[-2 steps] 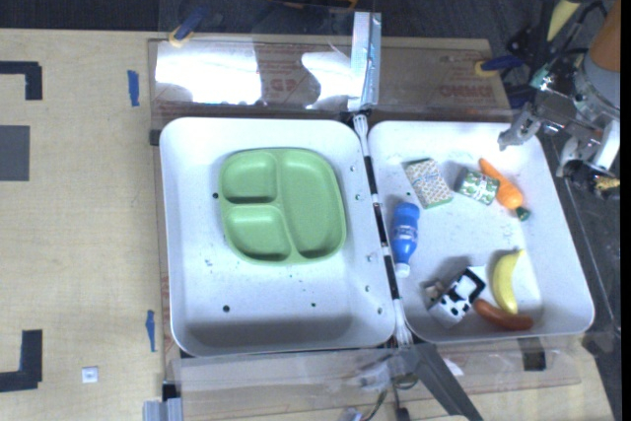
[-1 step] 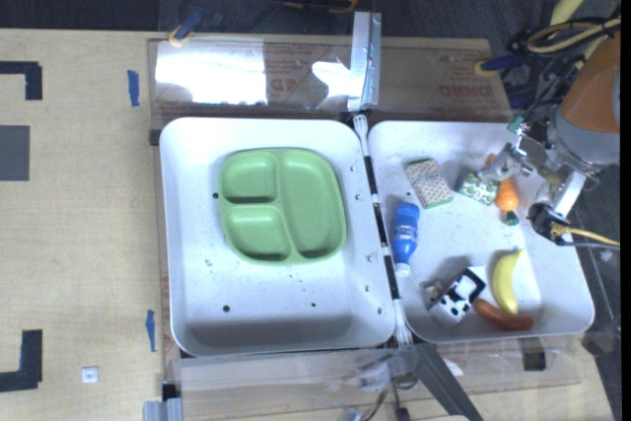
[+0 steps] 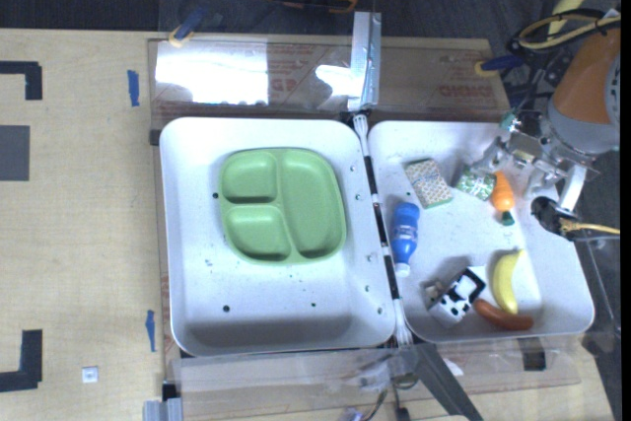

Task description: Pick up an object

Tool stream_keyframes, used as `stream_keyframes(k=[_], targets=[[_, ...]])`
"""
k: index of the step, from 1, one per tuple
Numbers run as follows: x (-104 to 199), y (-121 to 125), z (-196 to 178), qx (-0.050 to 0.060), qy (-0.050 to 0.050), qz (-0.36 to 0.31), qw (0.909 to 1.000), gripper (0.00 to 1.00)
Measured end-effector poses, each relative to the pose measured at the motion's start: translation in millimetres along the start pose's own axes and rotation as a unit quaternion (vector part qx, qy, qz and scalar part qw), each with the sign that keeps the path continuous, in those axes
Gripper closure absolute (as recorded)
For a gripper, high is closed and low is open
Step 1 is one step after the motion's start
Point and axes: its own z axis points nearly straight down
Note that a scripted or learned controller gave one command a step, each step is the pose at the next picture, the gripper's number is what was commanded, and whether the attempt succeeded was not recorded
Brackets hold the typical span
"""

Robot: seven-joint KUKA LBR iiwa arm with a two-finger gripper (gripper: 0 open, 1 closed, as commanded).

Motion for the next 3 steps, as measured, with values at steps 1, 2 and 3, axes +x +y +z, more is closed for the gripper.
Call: stream_keyframes(k=[1,2,3], targets=[[3.5,7.9,2.3,-0.004,0.001,-0.014,0.9999,0.00],[29.6,41.3,-65.3,0.013,-0.010,0.038,0.9991,0.00],[17.7,-3.3,8.4,0.013,-0.009,0.029,0.9995,0.00]])
